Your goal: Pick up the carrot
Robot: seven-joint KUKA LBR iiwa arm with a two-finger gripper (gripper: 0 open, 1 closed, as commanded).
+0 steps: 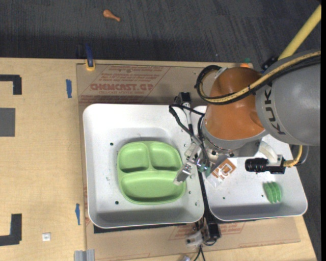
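My gripper [187, 163] hangs over the divider between the two bins, at the right rim of the green divided plate [150, 172]. It is open, and nothing shows between its silver fingers [182, 174]. A small orange-and-white piece [223, 170], possibly the carrot, lies in the right bin [254, 209] just right of the gripper, partly under the wrist. The arm's orange band [232, 109] covers the back of that bin.
The green plate fills most of the left bin [99, 153]. A ridged green item [273, 192] lies near the right bin's front right corner. Black cables [183, 114] loop beside the wrist. A small orange object [111, 15] lies on the dark floor beyond the bench.
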